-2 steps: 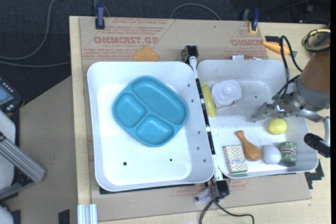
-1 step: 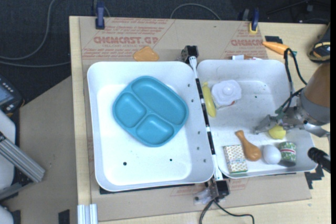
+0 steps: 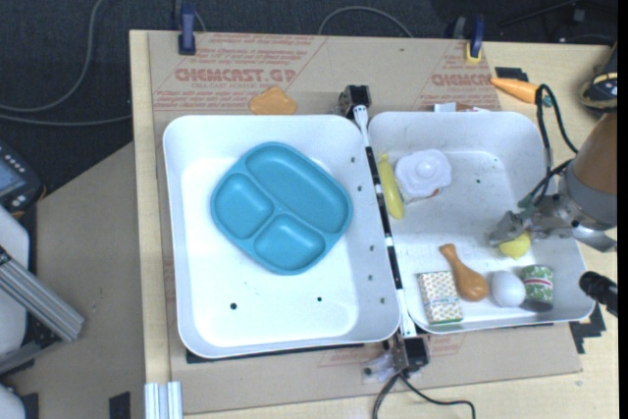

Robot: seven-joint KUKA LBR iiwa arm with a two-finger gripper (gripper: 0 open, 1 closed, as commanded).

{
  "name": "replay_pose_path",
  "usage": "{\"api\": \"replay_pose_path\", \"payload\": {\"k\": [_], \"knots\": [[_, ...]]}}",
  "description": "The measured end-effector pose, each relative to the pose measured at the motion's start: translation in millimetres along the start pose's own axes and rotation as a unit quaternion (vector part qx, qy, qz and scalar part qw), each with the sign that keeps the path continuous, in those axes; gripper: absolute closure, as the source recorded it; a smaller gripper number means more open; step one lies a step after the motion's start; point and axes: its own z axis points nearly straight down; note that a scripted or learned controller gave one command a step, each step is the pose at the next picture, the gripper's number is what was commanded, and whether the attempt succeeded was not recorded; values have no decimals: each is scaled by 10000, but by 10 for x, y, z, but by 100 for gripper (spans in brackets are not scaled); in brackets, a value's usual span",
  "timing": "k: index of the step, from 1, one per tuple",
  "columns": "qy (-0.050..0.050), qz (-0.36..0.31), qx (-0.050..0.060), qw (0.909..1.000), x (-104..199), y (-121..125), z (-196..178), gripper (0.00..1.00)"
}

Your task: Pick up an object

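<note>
One arm (image 3: 595, 174) low over the right bin (image 3: 471, 134), beside a yellow piece (image 3: 515, 246).

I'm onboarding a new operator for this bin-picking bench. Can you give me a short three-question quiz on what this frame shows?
1. True or false: the blue divided plate lies in the right bin.
2. Which item is the gripper closest to?
A. the small yellow object
B. the banana
C. the patterned box
3. Fill in: the orange drumstick-shaped toy lies between the patterned box and the white ____.

Key
1. False; it lies in the left bin.
2. A; the gripper is right at it, near the right bin's right side.
3. egg
</note>
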Motion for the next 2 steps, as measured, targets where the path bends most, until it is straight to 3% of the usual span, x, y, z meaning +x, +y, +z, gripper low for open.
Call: {"api": "replay_pose_path", "payload": {"k": [1, 2], "knots": [[0, -38, 2, 10000, 802, 291, 107, 100], [7, -44, -34, 10000, 1632, 240, -955, 100]]}}
